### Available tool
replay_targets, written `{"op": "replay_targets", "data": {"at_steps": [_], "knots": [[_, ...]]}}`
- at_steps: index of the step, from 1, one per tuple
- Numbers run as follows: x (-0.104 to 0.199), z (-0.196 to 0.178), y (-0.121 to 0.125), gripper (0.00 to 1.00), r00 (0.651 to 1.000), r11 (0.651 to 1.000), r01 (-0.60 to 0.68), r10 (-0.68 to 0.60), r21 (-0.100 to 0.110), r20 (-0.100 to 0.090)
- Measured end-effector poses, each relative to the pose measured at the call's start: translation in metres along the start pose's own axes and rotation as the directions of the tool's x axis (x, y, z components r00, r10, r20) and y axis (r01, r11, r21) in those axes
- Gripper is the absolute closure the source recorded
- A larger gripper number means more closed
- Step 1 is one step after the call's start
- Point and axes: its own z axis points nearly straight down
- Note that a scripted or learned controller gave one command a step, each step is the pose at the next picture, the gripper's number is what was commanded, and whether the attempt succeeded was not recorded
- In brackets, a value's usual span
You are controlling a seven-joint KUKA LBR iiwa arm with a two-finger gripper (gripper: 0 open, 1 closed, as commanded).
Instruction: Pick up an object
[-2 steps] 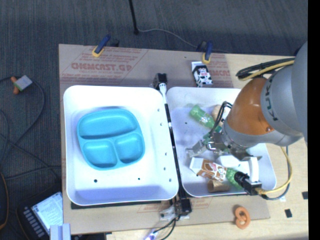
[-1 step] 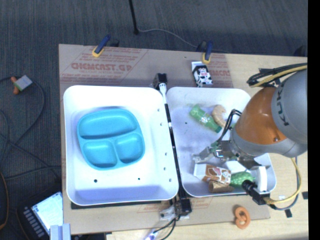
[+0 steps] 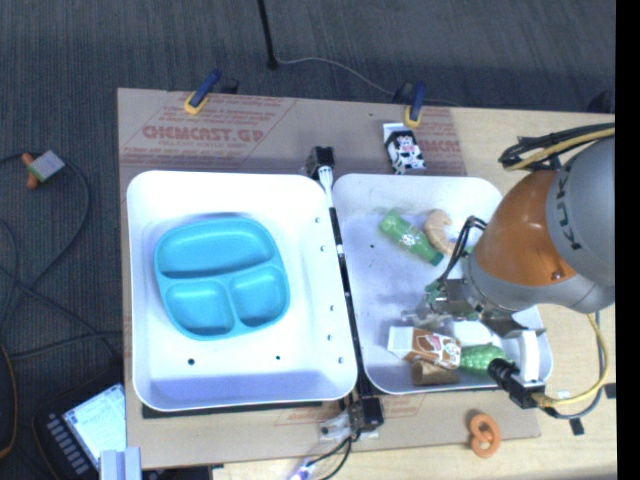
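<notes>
Bins sit side by side on a cardboard-covered bench (image 3: 250,133), both shallow and white. Left bin (image 3: 150,268) holds a blue divided plate (image 3: 220,273) with three compartments, lying flat in the middle of it. Right bin (image 3: 370,298) is where all the small stuff is.

Arm (image 3: 560,233) comes in from the right, grey with that big orange band above the wrist, and it hangs over the right half of the right bin. Gripper (image 3: 440,306) is down low near the middle of that bin, right at the far edge of the little pile along the near side. Can't tell how its jaws stand, honestly; the wrist covers most of it and nothing is clearly between them.

Stuff in the right bin: a green packet (image 3: 408,236) lying at a slant toward the far side, with a tan lumpy thing (image 3: 438,230) just beside it on the right. Along the near wall there's a brown and white carton (image 3: 435,353), a white piece (image 3: 402,340) touching its left side, and a green bottle (image 3: 478,358) lying on its side to the right of the carton. All of it is resting on the bin floor.

Outside the bins, a small cow-patterned thing (image 3: 405,151) sits on the bench past the far edge of the right bin, and an orange ring (image 3: 484,433) lies on the near right of the bench.
</notes>
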Motion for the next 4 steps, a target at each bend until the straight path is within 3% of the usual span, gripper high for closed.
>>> {"op": "replay_targets", "data": {"at_steps": [1, 2, 3, 4], "knots": [[-0.063, 0.012, 0.063, 1.00, 1.000, 1.000, 0.001, -0.001, 0.009, -0.004], [-0.083, -0.018, 0.147, 1.00, 1.000, 1.000, 0.004, -0.004, 0.012, -0.008], [-0.015, -0.007, 0.182, 1.00, 1.000, 1.000, 0.002, -0.002, 0.009, -0.003], [-0.015, -0.017, 0.182, 1.00, 1.000, 1.000, 0.003, -0.003, 0.008, 0.000]]}}
